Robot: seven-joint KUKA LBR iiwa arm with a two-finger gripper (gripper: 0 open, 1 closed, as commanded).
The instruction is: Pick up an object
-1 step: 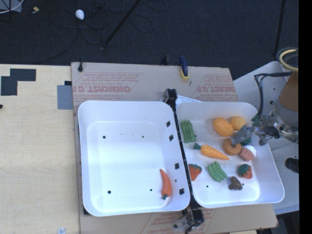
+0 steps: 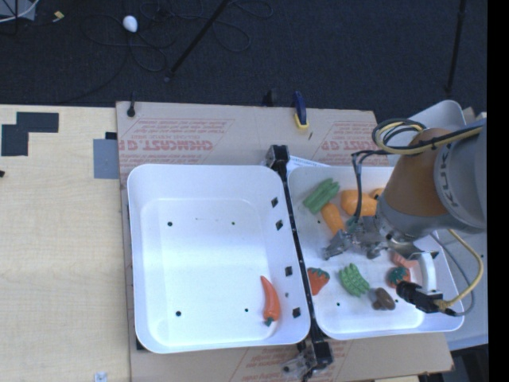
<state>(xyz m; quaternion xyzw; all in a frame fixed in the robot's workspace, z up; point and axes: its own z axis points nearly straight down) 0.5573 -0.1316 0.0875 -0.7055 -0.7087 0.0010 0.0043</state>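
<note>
Gripper [image 2: 343, 243] is down in the right bin [image 2: 362, 329], w/ the grey arm [image 2: 445, 189] and its orange band coming in over that bin's right side. Can't tell if the metal digits are spread or pressed together, too dark and blurry from here, and nothing is clearly pinched between them.

All spots below are relative to the gripper. Closest thing: an orange piece [image 2: 334, 217] just up-left of it, maybe touching, hard to say. Further up-left lies a green ribbed veg [image 2: 320, 194], long and ridged, tilted. Up-right sits a rounder orange item [image 2: 359, 202], partly covered by the arm. Just below is a smaller green ribbed piece [image 2: 353, 280], short and chunky. Below-left, by the divider, a red-orange strawberry-like toy [image 2: 317, 280] w/ a green top. To the lower right: a brownish lump [image 2: 384, 298], a teal-ish bit [image 2: 397, 275] and a pinkish bit [image 2: 402, 258], all small and half hidden under the wrist and cables; can't ID them properly.

Well off to the lower left, in the left bin [image 2: 151, 213], an orange carrot [image 2: 270, 299] lies alone near the bottom right corner.
</note>
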